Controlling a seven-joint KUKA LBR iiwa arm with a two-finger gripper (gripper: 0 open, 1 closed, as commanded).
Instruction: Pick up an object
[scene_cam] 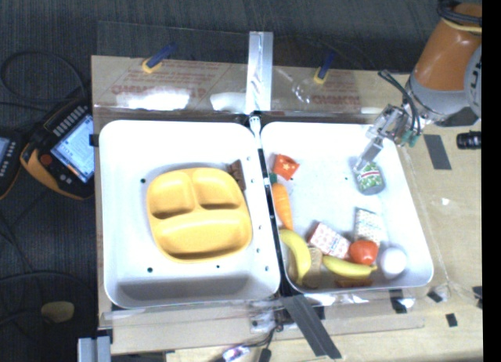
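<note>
Reaching in from the right, the gripper (366,163) hangs over the right bin (329,137), its tip just above a small greenish object (371,179); whether it is open or closed I cannot tell. Bananas (344,265), a tomato (362,251) and a carrot (282,205) lie nearer. A yellow tray (199,211) fills the left bin (125,219)

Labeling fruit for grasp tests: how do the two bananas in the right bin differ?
The near-wall banana lies roughly level along the bin's front; the divider-side banana runs more upright, curving along the divider. The first touches the tomato; the second sits below the carrot. Both are yellow, curved, and in the right bin.
</note>
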